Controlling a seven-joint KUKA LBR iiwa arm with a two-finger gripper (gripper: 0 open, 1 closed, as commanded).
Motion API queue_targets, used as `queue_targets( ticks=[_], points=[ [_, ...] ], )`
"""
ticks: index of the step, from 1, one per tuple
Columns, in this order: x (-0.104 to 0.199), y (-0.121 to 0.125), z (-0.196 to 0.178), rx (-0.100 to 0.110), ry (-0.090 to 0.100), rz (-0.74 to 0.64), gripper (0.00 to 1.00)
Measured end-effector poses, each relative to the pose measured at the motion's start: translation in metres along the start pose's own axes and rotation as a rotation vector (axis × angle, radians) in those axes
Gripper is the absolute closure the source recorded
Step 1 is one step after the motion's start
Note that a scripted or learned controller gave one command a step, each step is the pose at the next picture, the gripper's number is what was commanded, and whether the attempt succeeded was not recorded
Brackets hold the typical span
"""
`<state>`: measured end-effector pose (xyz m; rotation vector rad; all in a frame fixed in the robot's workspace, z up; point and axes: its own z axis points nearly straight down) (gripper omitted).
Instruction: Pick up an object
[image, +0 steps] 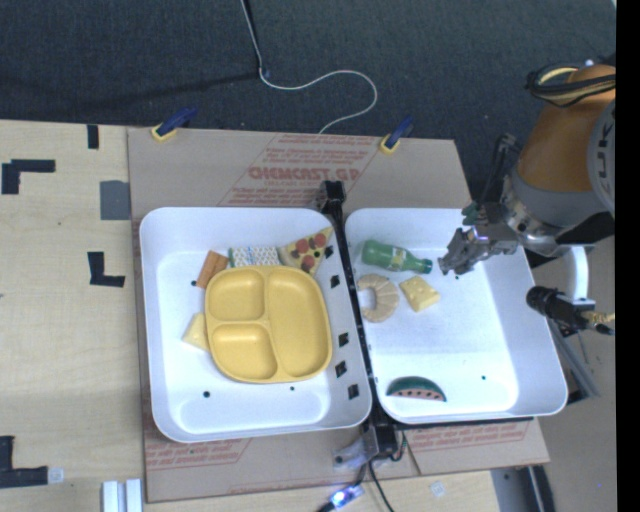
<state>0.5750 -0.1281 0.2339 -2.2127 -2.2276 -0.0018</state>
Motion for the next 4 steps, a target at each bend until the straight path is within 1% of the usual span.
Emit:
queue_targets(
  ticks=[1, 2, 3, 4],
  points=[
    [0.057, 0.006, 0.009, 0.001, -0.001, 0.0, 1.0],
    [0.118, 0.0, 0.001, 0.002, 0.0, -0.002, 1.0],
    [0.18, -0.006, 0.013, 0.003, -0.001, -0.001, 1.0],
    [0.216, -0.011, 0.0, 0.001, -0.001, 0.001, 1.0]
  ],
)
